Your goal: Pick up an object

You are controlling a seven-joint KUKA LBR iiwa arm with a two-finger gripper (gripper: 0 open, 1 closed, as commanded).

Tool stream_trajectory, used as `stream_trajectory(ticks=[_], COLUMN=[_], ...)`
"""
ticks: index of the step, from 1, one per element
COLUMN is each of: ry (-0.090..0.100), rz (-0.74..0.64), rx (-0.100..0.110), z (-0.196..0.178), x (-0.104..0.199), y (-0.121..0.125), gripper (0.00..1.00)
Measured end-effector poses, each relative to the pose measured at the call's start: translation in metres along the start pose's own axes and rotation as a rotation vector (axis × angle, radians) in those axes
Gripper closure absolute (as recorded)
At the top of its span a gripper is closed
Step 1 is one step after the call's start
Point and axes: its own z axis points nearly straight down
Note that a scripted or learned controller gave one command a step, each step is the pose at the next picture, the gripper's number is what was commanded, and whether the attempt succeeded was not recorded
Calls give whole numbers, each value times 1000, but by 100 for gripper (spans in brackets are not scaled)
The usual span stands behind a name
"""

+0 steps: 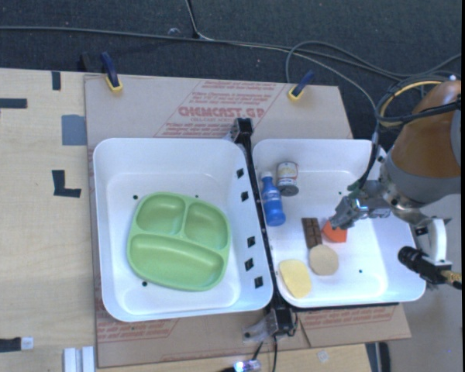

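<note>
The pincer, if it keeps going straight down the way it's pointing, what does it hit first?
Most likely the small orange object: the pincer sits right at its upper edge, aimed down and left. Depth is unclear; the brown block lies just beyond.

KUKA arm, grey body, orange band showing above the wrist.

The orange band is showing as a rounded, glossy segment, catching light along its upper edge; below it the grey casing is narrowing toward the wrist. Dark cables are looping over the top of the orange segment, one sheathed yellow. The gripper is showing as a small block of metal and black parts with a bluish glint. A white bracket carrying a black cylindrical fitting with orange tips is sticking out low on the wrist.
</note>
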Motion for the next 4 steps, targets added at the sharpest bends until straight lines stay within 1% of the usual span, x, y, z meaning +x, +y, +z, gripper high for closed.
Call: stream_trajectory(ticks=[1, 2, 3, 4], ry=[0, 0, -1, 0], rz=[-1, -2, 0, -2], rx=[-1, 0, 1, 0], z=[-10, -17, -7, -11], x=[58, 120, 170, 233], y=[5, 19, 27, 42], gripper=[100, 100, 100, 100])
